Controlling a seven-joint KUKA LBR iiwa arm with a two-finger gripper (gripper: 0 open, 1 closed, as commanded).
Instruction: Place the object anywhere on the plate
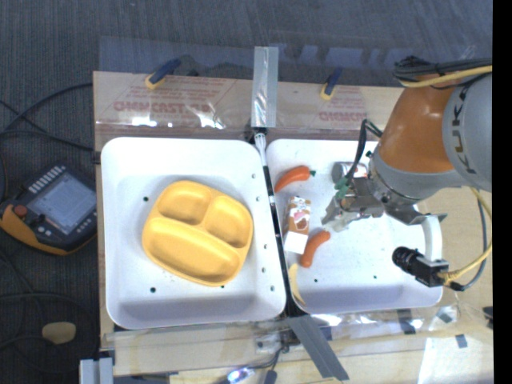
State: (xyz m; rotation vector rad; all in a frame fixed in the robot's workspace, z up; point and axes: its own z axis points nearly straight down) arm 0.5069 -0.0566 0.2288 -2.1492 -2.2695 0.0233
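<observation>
The object I take to be mine is ambiguous, since three small things lie in the right bin point(376, 294): an orange carrot-like piece point(291, 177) toward the upper middle of the frame, a small boxy white-and-red item point(298, 214) just below it, and another orange sausage-shaped piece point(315, 246) below that, near the centre. My gripper point(342, 213) hangs over the right bin, right of the boxy item and up-right of the lower orange piece, apart from both; nothing sits between my fingers, and from this slant I cannot tell whether they are spread or pressed together. The lower orange piece looks nearest my reach, so I judge it the likely target. It looks like light moulded toy food, stiff or faintly rubbery, with a smooth rounded skin that could slip or roll under a pinch, so I would take it across its middle, fingers square to its length. Its long axis runs diagonally, from lower left up to upper right in the frame, the upper end pointing toward my gripper. The upper carrot lies on a similar slant, nearly level, and close to the bin's dividing wall. Further left, the yellow sectioned plate point(198, 230) rests in the left bin point(120, 294), well apart from all three pieces. Both bins sit on the desk point(468, 206).
</observation>
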